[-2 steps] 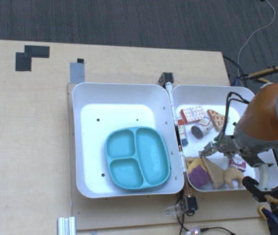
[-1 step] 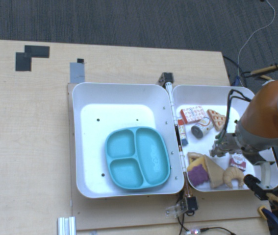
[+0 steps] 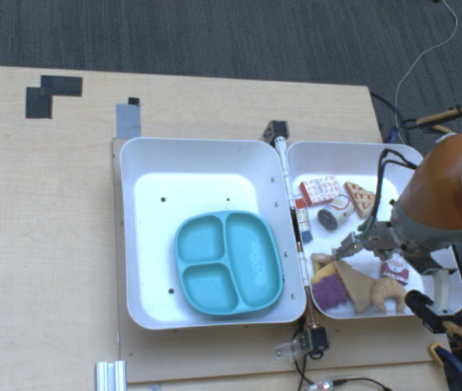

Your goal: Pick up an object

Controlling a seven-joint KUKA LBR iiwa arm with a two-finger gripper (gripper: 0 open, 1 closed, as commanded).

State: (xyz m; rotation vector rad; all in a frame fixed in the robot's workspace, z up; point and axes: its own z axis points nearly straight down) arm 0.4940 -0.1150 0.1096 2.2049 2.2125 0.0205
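The right bin holds several small objects. A red-and-white box, a waffle-patterned piece and a small grey item lie toward its back. A purple lump, a tan wedge and a tan toy animal lie at its front. My gripper hangs low over the middle of this bin, just above the tan wedge and right of the grey item. The wrist covers its tip, and I see nothing held in it.
In the left bin lies a blue divided plate. The arm's orange band covers the right bin's right side. A small pink-and-white item sits under the wrist. Cables lie by the bench's front right corner.
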